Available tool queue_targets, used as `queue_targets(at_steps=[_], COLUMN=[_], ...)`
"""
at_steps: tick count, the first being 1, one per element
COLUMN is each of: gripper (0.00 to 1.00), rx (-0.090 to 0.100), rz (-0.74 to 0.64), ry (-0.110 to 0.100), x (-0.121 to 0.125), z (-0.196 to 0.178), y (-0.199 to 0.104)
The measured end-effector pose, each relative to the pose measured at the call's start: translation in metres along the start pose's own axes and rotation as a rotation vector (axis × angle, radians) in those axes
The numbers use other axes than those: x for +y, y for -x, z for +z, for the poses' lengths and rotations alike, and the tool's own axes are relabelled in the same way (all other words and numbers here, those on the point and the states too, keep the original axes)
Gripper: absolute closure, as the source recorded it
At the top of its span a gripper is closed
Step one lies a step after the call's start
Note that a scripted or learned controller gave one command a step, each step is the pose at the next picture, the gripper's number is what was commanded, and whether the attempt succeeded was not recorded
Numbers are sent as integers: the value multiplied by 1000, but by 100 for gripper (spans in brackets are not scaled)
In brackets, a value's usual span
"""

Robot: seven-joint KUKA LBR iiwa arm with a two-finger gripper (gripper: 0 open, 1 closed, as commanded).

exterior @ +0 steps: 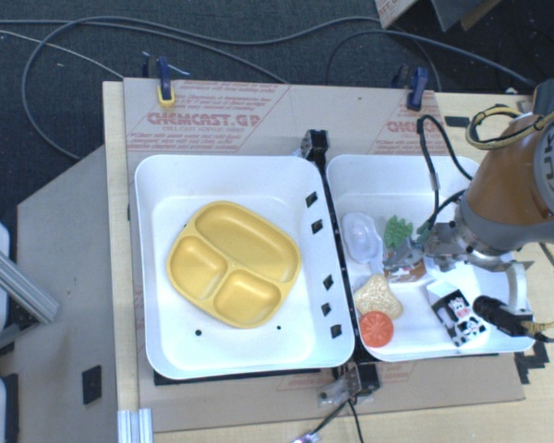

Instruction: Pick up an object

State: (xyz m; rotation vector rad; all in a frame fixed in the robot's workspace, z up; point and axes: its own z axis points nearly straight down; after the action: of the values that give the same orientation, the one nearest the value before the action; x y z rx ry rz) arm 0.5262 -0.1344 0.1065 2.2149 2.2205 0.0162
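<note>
Our hand (408, 258) sits low mid right bin (443, 169) by the green item (399, 231), grip state unclear; we'd center over one piece, avoiding neighbours.

Green toy (399, 230), clear cup (361, 235), red disc (377, 329) share right bin (388, 169).

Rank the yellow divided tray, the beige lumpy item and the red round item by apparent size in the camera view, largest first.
1. yellow divided tray, largest by far
2. beige lumpy item
3. red round item, only slightly smaller
</note>
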Motion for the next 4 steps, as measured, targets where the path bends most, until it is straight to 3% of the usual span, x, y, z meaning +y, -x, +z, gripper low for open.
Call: queue_targets(at_steps=[1,2,3,4], gripper=[100,100,100,100], rx=[-18,-5,-5,0], rz=[4,4,1,-3], ry=[16,-7,-6,-11], x=[3,1,3,-4], z=[-12,-62,-109,-121], y=[7,16,16,-34])
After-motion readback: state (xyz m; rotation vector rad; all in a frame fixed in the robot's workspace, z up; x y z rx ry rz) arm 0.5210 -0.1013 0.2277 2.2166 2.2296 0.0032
